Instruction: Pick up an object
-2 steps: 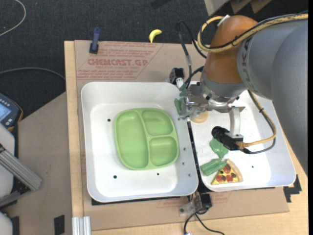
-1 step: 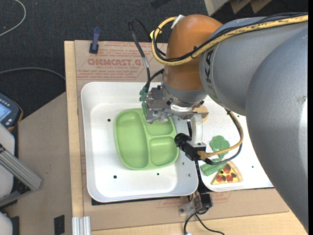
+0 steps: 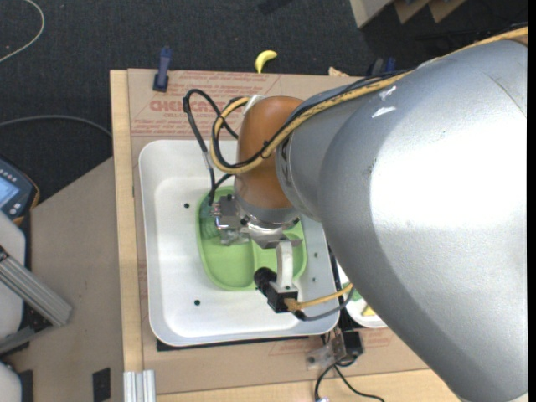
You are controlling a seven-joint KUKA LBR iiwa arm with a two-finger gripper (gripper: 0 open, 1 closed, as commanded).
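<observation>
One green object (image 3: 219, 262) lies in the left white bin (image 3: 167, 249) on the worktop (image 3: 126, 141); arm's orange band (image 3: 260, 153) above it; hand (image 3: 239, 229) down over the object; grip state can't tell.

red printed lettering runs along the cardboard sheet (image 3: 142, 99) under the bins, near its far edge; it is too blurred to read, perhaps starting "ch".

A bulky, smooth grey arm (image 3: 419, 191) with a glossy sheen narrows to an orange band (image 3: 264, 153) above a silver metal wrist ring (image 3: 264, 224). Black and yellow cables (image 3: 209, 136) loop along it (one yellow cable trails lower down).
</observation>
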